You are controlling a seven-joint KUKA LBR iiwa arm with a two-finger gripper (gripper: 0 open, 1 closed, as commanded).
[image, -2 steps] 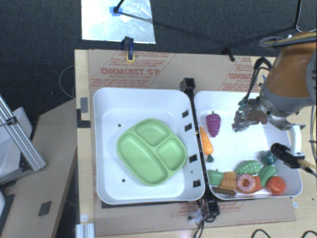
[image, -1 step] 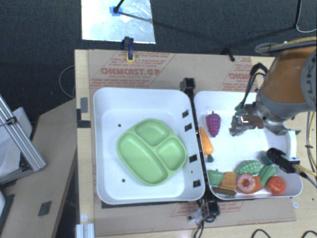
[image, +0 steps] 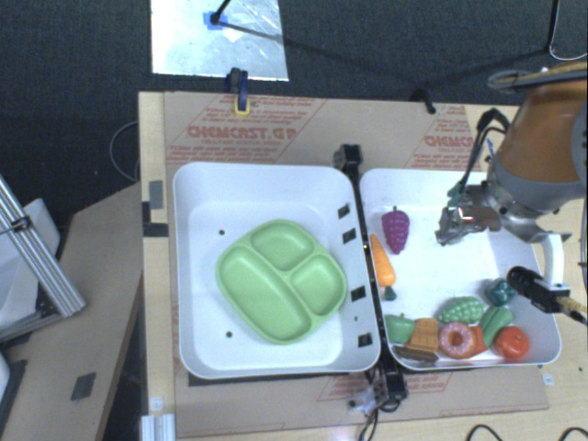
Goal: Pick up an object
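Observation:
My gripper (image: 449, 231) hangs over the right bin (image: 424, 184), a short way right of purple toy grapes (image: 396, 229). Nothing shows between its fingers. An orange toy carrot (image: 382, 264) lies along the bin's left wall. Along the bin's front edge sits a pile of toy food: a pink donut (image: 457, 340), a red tomato (image: 513, 342), a green leafy vegetable (image: 461, 310), a brown bread slice (image: 424, 336) and a green pepper (image: 399, 327). A small teal piece (image: 501, 292) rests at the right.
The left bin (image: 197, 200) holds a green divided plate (image: 281, 281). A black divider with clips (image: 360, 246) runs between the bins. A black cylinder (image: 535, 288) on the arm juts over the right bin's front right corner.

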